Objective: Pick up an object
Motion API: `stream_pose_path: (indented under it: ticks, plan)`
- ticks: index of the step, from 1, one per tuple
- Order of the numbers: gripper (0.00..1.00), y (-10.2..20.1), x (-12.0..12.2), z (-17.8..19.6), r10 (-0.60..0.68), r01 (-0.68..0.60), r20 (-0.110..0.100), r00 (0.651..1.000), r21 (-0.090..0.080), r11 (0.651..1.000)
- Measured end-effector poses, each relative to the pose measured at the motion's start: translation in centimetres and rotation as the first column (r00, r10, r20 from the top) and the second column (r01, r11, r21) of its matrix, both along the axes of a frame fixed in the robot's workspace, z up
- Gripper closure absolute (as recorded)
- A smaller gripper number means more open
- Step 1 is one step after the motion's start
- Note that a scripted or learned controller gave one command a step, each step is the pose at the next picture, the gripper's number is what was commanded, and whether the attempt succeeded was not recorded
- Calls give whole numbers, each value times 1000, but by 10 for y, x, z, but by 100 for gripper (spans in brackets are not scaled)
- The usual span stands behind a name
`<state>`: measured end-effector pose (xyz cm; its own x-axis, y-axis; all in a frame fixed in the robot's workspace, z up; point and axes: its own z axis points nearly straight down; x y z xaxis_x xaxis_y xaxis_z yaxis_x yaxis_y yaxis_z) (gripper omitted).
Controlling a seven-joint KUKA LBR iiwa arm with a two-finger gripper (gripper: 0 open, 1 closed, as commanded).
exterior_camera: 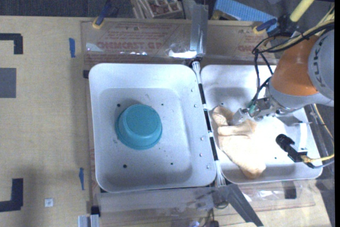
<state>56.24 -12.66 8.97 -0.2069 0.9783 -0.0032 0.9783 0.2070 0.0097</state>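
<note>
Cloth (240,143) lies crumpled in right bin (234,80); arm's tip touching its upper edge; jaws' state cannot tell.

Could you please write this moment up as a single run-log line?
arm: over right bin | gripper: at beige cloth, grasp unconfirmed | left bin: blue bowl upside down, untouched
</note>
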Motion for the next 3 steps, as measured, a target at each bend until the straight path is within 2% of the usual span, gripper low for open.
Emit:
stream_pose_path:
  ticks: [1, 2, 3]
  plan:
    - [100, -1, 1, 10, -3, 3, 5, 1000, 1, 1000]
    - [0, -1, 1, 10, -3, 3, 4, 1000, 1, 1000]
    - [100, -3, 2, 20, -7, 7, 8, 1000, -1, 1000]
